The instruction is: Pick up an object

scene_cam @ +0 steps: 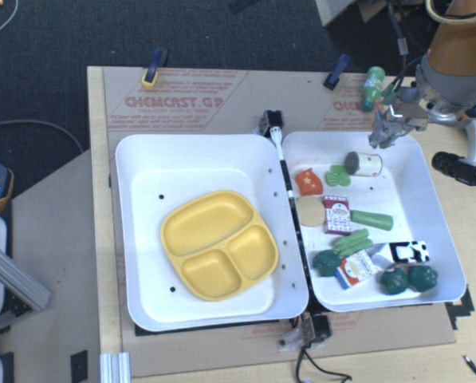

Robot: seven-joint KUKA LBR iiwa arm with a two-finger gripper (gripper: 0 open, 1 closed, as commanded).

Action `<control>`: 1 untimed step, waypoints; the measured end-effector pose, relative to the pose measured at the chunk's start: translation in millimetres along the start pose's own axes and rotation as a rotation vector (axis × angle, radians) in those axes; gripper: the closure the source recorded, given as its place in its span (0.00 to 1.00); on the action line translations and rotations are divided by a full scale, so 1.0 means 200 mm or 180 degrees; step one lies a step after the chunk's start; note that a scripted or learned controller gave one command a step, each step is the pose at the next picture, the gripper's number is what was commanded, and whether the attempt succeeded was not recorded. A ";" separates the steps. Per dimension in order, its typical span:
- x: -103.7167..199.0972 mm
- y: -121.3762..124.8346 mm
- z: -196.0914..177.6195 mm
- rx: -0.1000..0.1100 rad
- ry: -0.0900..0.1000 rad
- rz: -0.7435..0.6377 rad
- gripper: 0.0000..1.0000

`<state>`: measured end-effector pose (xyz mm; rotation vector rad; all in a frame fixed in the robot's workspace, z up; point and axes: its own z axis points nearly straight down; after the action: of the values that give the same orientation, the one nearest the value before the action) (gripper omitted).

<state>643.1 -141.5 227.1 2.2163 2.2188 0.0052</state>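
Note:
My gripper [383, 136] hangs over the far edge of the right bin [437, 206], just above and right of a white cylinder with a grey end [364, 163]. Nothing shows in its grasp. Several small items lie in that bin. Among them are a red piece [308, 182], a green leafy piece [338, 176], a tan disc [309, 211], a red-and-white packet [336, 215], a green cucumber [371, 219], green pods [351, 242], a small carton [356, 268], a black-and-white piece [409, 251] and dark green lumps [409, 279].
The left bin [142, 174] holds a yellow divided plate [219, 243]. A green bottle [373, 88] stands on the bench behind the right bin, close to the arm's wrist. Clamps [152, 69] sit at the board's far edge.

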 end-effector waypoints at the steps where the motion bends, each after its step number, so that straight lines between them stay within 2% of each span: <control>1: 0.05 -0.23 -0.02 0.0031 0.0008 0.0009 1.00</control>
<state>597.6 -131.9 231.0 2.2257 2.2218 -0.0029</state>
